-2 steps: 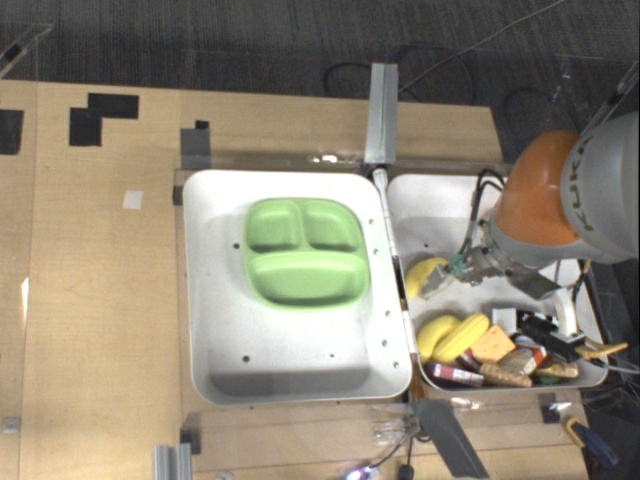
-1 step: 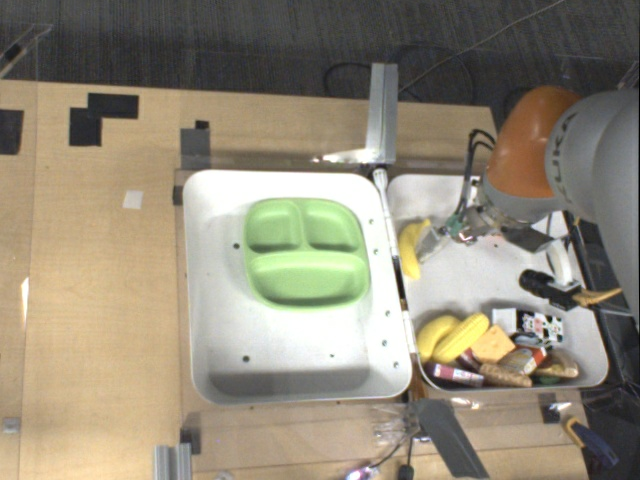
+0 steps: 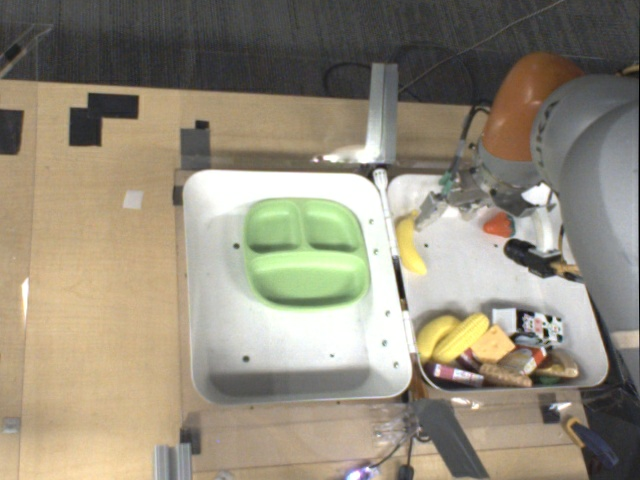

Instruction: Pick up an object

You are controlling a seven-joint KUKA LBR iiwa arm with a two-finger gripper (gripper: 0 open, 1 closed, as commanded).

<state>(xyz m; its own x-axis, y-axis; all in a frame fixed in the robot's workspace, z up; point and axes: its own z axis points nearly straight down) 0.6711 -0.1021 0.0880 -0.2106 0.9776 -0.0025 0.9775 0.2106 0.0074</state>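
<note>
Tally: the worktop (image 3: 100,318) carried 2 white bins, a left bin (image 3: 200,268) and a right bin (image 3: 592,340). The left bin held 1 green tray (image 3: 303,251) with 3 compartments. The right bin had 1 banana (image 3: 407,245) at its 9 o'clock wall and 1 red-orange piece (image 3: 497,225) at 12 o'clock. The heap at 6 o'clock had 2 yellow pieces, a rounder one (image 3: 435,334) and a longer one (image 3: 463,336), plus 1 tan wedge (image 3: 493,345), 1 printed white box (image 3: 541,325) and 1 dark red tube (image 3: 456,373). The rest of the heap overlapped too much to count.
</note>
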